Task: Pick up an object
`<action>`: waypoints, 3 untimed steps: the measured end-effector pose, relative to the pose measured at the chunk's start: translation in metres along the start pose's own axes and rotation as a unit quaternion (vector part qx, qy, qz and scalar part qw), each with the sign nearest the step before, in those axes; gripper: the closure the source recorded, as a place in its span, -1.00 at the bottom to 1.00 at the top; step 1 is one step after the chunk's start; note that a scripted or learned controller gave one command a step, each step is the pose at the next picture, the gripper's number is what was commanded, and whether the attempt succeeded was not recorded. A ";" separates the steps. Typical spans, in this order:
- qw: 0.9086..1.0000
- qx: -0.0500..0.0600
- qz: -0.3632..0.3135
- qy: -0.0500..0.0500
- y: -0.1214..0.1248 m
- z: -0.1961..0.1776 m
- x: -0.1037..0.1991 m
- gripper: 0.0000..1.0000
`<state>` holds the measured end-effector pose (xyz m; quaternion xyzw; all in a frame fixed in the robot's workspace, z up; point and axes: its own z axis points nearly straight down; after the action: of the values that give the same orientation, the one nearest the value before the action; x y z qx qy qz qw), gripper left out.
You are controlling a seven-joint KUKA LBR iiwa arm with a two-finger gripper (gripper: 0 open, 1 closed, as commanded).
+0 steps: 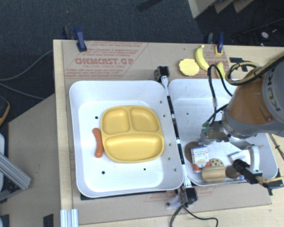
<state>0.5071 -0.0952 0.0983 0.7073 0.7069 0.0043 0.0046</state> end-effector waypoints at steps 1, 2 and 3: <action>1.000 0.000 0.000 0.000 0.000 -0.009 0.000 1.00; 1.000 -0.001 0.000 0.000 0.001 -0.019 0.001 1.00; 1.000 -0.002 0.000 0.000 0.001 -0.029 0.001 1.00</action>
<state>0.5082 -0.0944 0.1271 0.7076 0.7066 0.0058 0.0066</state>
